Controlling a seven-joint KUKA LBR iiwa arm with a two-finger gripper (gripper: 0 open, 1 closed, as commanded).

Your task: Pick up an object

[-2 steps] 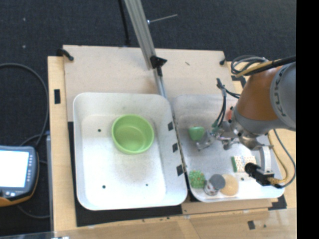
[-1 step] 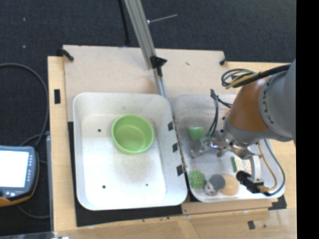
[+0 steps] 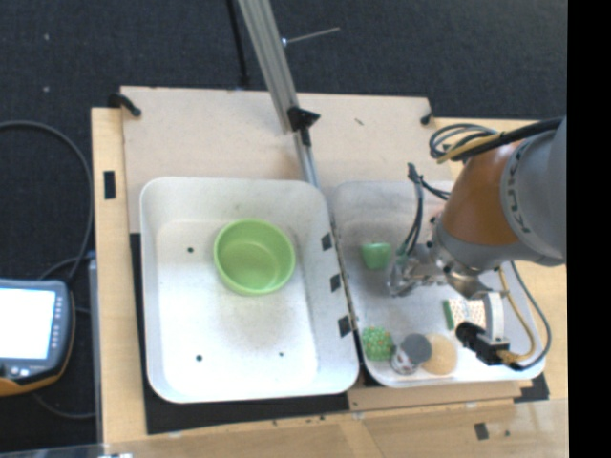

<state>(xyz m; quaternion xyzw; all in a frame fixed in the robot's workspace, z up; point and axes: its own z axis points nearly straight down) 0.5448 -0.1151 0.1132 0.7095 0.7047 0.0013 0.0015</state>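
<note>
The arm point(image 3: 496, 208) reaches in from three o'clock and hangs low over the right bin point(image 3: 348, 208), with the hand point(image 3: 409, 277) down near the bin floor at about the middle of that bin. The hand is small and dark against the grey metal around it, so I cannot tell how far it is open, and nothing can be made out in its grip.

Judging by this, the step in hand is the descent onto a target, with no grasp confirmed. The nearest thing is a small green cup point(image 3: 376, 254), just beside the hand at its nine o'clock. Other candidates lie along the bin's six o'clock edge: a green textured ball point(image 3: 377, 342), a grey round piece point(image 3: 414, 349) and a tan round piece point(image 3: 442, 354), the last two seemingly touching. The next move calls for the hand to be centred over one item, probably the green cup, closed on it, then lifted straight up, clear of the bin wall.

The left bin point(image 3: 172, 256) carries a light green bowl point(image 3: 254, 256), upright, a little toward twelve o'clock of its centre. Both bins rest on a pale wooden desk point(image 3: 210, 132), with a slanted metal rail point(image 3: 272, 55) rising toward twelve o'clock. Dark carpet surrounds the desk, and a pendant screen point(image 3: 29, 327) sits at nine o'clock.
</note>
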